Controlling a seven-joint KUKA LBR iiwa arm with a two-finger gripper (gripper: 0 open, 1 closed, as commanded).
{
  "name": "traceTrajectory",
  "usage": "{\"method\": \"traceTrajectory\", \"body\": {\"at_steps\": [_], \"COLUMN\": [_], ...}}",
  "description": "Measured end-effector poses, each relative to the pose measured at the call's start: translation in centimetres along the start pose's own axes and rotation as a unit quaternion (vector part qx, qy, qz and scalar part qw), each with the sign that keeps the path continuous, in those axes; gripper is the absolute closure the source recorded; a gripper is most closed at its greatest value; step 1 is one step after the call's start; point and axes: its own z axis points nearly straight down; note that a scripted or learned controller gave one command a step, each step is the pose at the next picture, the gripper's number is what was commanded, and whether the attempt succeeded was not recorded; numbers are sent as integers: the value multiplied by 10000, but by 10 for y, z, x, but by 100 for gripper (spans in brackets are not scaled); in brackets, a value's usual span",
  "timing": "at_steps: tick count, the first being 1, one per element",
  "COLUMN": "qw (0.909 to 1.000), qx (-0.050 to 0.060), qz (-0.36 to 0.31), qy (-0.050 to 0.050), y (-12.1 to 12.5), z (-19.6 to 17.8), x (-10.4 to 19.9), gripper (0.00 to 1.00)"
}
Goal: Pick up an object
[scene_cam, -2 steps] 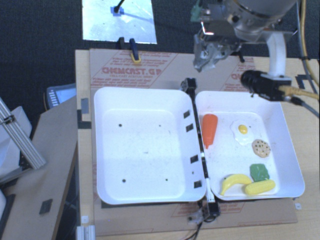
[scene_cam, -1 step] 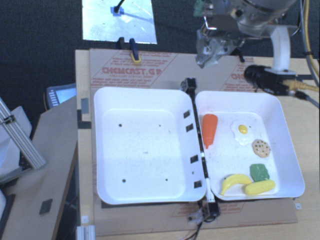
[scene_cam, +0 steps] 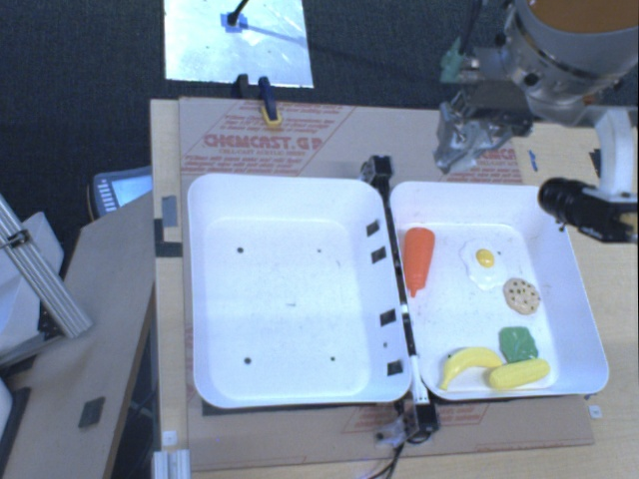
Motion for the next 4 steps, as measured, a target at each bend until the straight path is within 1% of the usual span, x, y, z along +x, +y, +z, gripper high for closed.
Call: {"method": "traceTrajectory", "body": {"at_steps": [1, 2, 3, 4], "qw": [10000, 10000, 10000, 10000], "qx": [-15, -1, -12, -3], "qz": [-54, -67, -10, -42], "qy": [14, 16, 3, 10], "y": [-21, -22, -6, -22], "z": [-11, -9, -10, -10], "x": [39, 125, 101, 120], "gripper": [100, 100, 100, 100]}}
